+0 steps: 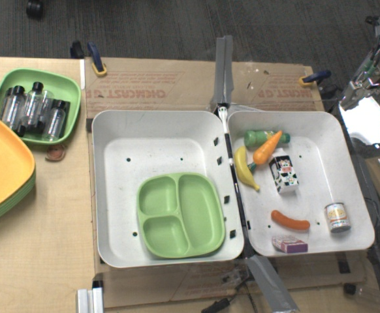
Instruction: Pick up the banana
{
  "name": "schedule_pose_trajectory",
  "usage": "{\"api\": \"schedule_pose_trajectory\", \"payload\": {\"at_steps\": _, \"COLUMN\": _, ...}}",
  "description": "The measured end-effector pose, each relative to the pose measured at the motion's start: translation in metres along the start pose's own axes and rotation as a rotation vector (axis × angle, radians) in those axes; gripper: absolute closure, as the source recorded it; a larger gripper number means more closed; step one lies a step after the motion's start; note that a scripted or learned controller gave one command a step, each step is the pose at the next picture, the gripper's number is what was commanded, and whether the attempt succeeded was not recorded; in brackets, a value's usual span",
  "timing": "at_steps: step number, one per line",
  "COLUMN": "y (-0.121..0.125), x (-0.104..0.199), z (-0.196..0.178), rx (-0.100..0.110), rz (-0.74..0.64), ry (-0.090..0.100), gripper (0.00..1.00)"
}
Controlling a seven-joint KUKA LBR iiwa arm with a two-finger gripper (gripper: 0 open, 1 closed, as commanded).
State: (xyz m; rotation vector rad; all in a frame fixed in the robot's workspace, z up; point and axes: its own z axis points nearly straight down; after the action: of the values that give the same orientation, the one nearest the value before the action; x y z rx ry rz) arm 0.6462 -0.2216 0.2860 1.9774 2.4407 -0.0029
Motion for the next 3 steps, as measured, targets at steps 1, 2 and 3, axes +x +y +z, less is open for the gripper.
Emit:
{"api": "schedule_pose_trajectory", "payload": {"at_steps": 1, "y": 0.014, "x": 0.003, "z": -0.039, "rx": -0.002, "rz": -0.012, "ry": -0.001, "gripper": 1.00}}
{"api": "schedule_pose_trajectory", "payload": {"at_steps": 2, "y": -0.001, "x": 0.000, "z": 0.173, "rx": -0.002, "rz": -0.025, "ry": 0.000, "gripper": 1.00}}
{"api": "schedule_pose_trajectory", "payload": {"at_steps": 3, "y": -0.048, "x": 0.084, "z": 0.195, "rx": 0.000, "rz": 0.020, "ry": 0.002, "gripper": 1.00}}
